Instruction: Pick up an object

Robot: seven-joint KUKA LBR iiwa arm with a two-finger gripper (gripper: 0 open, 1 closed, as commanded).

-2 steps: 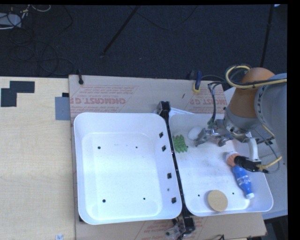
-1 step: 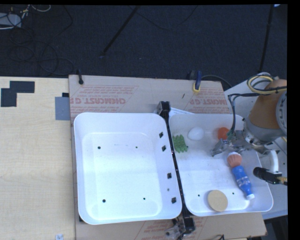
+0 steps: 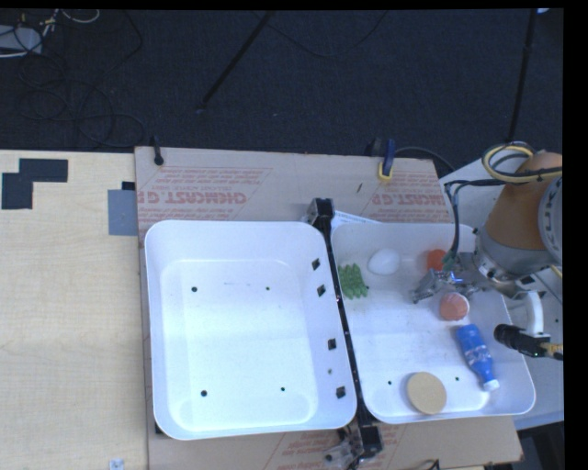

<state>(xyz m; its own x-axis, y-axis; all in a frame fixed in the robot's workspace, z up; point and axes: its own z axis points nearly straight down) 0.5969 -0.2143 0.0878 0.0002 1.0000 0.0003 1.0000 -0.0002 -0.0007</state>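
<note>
Nearest the camera, a round tan disc (image 3: 426, 392) lies flat at the right bin's (image 3: 386, 404) front, well below the fingers (image 3: 447, 286). All loose items sit in this bin, within the arm's reach. Whether the fingers are wide or narrow, I cannot tell. A pinkish ball (image 3: 453, 306) sits just beneath them, apparently touching; the blue bottle (image 3: 475, 354) lies beyond, the white egg-shaped piece (image 3: 384, 262) and green cluster (image 3: 353, 280) to their left.

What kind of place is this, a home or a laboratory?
Most likely a robotics laboratory: a grey arm reaches over two white bins on a cardboard-covered bench, small test objects lie in the right bin, and loose cables trail across the dark floor.
</note>
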